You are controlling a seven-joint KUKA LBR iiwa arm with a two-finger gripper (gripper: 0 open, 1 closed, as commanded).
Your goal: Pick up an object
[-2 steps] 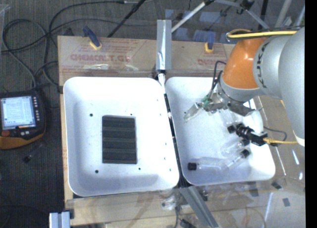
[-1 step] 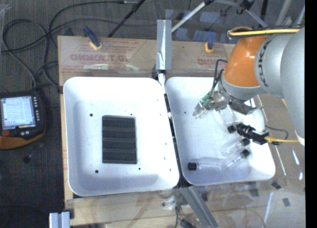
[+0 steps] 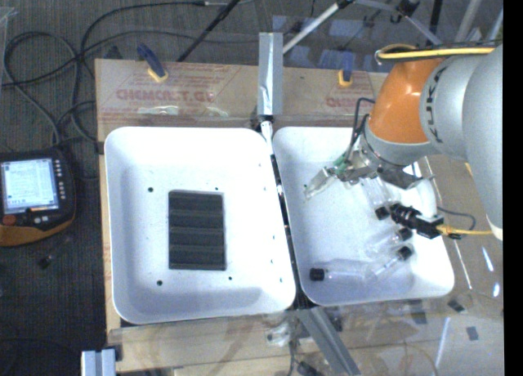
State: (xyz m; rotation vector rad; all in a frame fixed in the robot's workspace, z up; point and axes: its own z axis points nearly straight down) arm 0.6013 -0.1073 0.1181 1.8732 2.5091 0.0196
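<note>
Camera view: two white bins sit on a plywood bench [image 3: 176, 92] over dark carpet strewn with cables. Left bin [image 3: 131, 203] holds a black ribbed block [image 3: 196, 230]. Right bin [image 3: 310, 235] holds clear black-capped tubes [image 3: 355, 269]; the gripper [image 3: 347, 170] hangs above, its grip indiscernible.

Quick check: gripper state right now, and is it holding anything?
Gripper: over the right bin; state cannot be told, no object visibly held.

Faint red lettering printed on the brown board [image 3: 176, 92] behind the bins, too blurred to read. Handheld screen [image 3: 31, 185] text illegible too.
</note>
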